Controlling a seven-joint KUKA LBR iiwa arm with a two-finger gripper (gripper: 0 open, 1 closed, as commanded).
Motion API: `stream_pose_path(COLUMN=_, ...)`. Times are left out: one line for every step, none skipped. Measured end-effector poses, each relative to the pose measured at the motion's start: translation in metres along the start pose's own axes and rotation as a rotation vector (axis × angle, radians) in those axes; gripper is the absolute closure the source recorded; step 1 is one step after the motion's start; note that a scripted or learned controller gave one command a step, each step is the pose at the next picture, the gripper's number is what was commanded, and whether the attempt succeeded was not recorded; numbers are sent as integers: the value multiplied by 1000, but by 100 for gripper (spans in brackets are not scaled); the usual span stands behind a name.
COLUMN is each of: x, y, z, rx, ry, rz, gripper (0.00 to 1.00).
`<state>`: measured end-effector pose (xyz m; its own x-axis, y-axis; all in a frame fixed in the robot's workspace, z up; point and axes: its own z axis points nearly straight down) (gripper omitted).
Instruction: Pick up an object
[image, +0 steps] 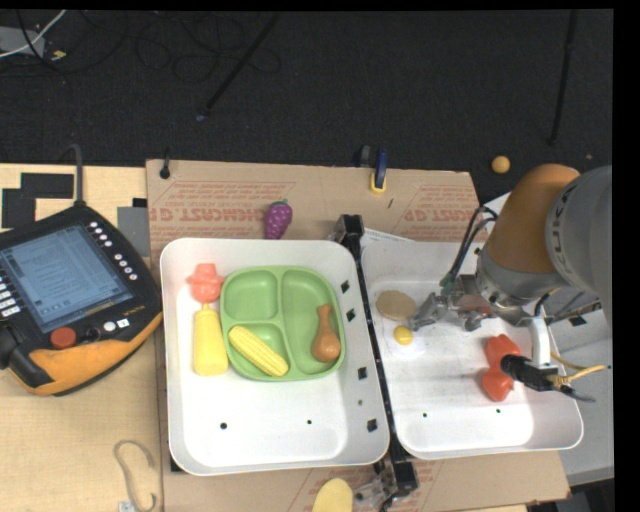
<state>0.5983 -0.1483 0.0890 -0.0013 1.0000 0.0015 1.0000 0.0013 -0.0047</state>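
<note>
The gripper hangs low in the right bin, just above the small yellow ball — whether it is spread or pressed together, I cannot tell. A tan disc lies beside the ball — red pieces sit further right.

Right bin: small yellow ball near its left wall, flat tan disc just behind it; two red pieces twd. right side. Left bin: green divided plate w/ corn cob & brown drumstick; yellow bottle & pink item at its left edge.
</note>
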Motion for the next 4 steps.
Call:
stream_pose_path(x=-1, y=1, z=0, rx=-4, ry=-1, rz=4, gripper=0)
stream_pose_path(x=-2, y=1, z=-11, rx=-5, ry=1, rz=11, gripper=100)
stream_pose_path(x=0, y=4, z=-73, rx=-8, ry=-2, rz=2, gripper=100)
stream_pose_path(x=-7, y=1, z=-120, rx=-8, ry=-2, rz=4, gripper=100)
